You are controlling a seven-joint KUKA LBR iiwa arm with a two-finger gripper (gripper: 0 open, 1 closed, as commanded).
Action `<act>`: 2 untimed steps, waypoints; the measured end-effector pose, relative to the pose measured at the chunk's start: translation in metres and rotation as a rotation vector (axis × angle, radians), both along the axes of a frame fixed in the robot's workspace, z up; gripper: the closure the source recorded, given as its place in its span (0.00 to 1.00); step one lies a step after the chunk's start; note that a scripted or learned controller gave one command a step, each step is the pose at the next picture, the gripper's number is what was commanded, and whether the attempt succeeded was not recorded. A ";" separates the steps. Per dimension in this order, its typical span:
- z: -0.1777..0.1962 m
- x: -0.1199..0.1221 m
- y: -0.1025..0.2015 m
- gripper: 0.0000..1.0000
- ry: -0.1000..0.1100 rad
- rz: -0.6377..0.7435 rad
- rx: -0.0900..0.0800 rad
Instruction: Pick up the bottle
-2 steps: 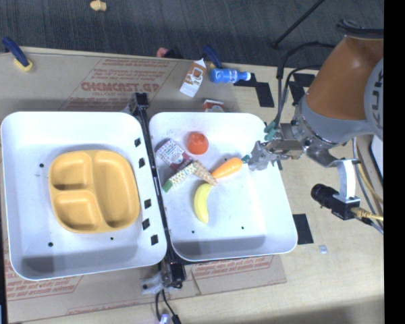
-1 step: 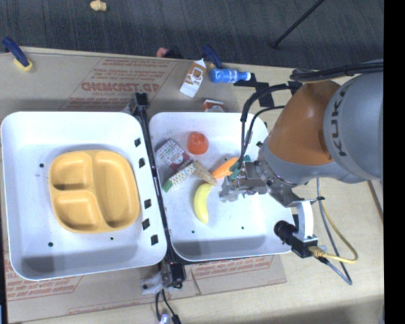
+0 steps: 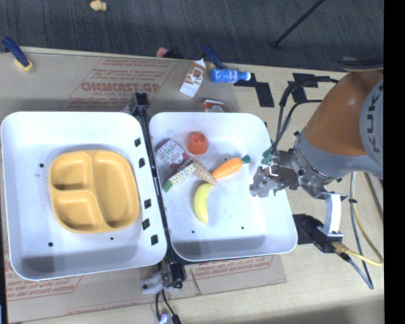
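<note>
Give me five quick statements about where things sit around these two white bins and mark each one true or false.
1. The yellow three-compartment plastic tray lies in the left white bin. True.
2. The small blue plastic bottle lies inside the right white bin. False: it lies on the bench beyond that bin's far edge.
3. The yellow banana and the orange carrot share the right bin. True.
4. The red tomato-like ball sits on the yellow tray. False: it sits in the right bin, near the far wall.
5. The gripper hangs over the left bin. False: it is at the right bin's right side, far from the bottle.
</note>
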State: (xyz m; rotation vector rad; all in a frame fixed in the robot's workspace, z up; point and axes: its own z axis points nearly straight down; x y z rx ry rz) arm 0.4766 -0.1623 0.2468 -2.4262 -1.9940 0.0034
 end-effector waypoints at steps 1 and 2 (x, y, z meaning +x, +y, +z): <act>-0.078 -0.001 -0.028 1.00 0.003 -0.096 0.002; -0.090 -0.001 -0.030 1.00 0.003 -0.006 0.004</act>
